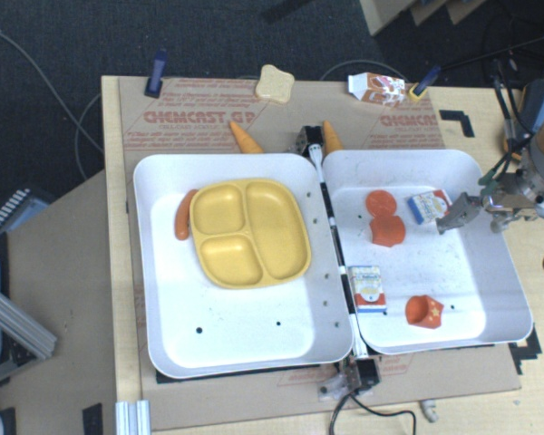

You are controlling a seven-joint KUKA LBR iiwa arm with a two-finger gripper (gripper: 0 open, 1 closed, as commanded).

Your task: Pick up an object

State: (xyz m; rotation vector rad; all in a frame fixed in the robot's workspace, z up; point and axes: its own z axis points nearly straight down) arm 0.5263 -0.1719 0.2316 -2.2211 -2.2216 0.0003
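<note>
The right bin [490,284] holds a round red piece [379,203], a second red piece [388,232] just below it, a blue and white carton [426,207], a small red and white carton [369,288] by the left wall, and a red lumpy piece [424,311] near the front. My gripper [476,220] hangs over the right side of this bin, just right of the blue and white carton. Its fingers are spread open and there is nothing between them.
The left bin [163,270] holds a yellow divided plate [251,232] with an orange sausage [182,216] beside it. Behind the bins on the board lie a bread slice [275,82], a carrot [246,139], a packet [378,87] and a blue clip [155,72].
</note>
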